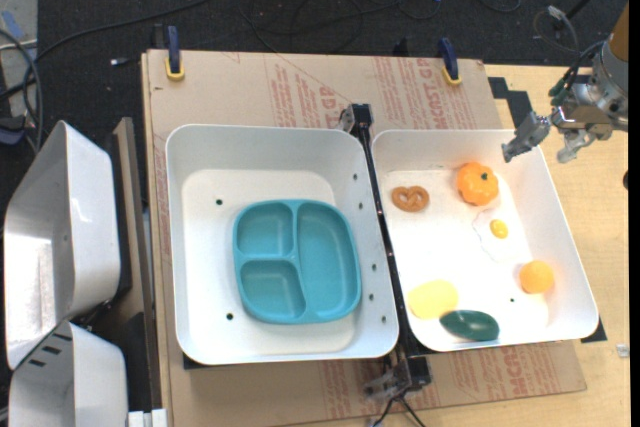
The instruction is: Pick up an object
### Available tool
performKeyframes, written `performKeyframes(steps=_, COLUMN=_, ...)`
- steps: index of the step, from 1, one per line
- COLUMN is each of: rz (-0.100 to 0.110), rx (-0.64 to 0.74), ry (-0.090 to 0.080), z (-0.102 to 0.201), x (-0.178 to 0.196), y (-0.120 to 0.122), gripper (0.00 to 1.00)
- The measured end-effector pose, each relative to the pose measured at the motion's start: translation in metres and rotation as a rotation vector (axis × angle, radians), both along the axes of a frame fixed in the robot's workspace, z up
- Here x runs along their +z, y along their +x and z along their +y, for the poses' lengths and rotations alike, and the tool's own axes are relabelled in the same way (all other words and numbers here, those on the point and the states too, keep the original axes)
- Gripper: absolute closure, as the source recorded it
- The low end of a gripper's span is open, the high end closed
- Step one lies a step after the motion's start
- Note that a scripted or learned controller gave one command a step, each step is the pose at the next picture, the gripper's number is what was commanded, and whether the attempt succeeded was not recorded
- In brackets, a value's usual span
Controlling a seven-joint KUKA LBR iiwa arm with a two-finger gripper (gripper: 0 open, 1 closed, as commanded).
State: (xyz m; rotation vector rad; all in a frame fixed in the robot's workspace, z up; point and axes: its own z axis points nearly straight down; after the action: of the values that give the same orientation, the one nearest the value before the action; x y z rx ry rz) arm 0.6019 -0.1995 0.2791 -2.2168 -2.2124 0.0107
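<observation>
Gripper [548, 141] hangs with fingers spread and nothing between them, above the right bin's [573, 245] far right corner. Nearest object is the orange pumpkin [478, 184], lying inside that bin to the gripper's left and nearer the camera, apart from it.

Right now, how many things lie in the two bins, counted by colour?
Orange: 2, pumpkin-like toy and ball
Yellow: 2, small piece and flat piece
Brown: 1, pretzel
Dark green: 1, oval piece
Teal: 1, divided plate
Total: 7
</observation>
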Motion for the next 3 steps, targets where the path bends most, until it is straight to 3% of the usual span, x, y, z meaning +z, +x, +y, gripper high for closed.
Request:
performKeyframes(steps=1, rz=-0.012, rx=0.003, ry=-0.003, z=0.001, x=0.007, y=0.002, gripper=0.0)
performKeyframes(steps=3, rz=-0.01, rx=0.002, ry=-0.002, z=0.004, x=-0.078, y=0.005, gripper=0.0)
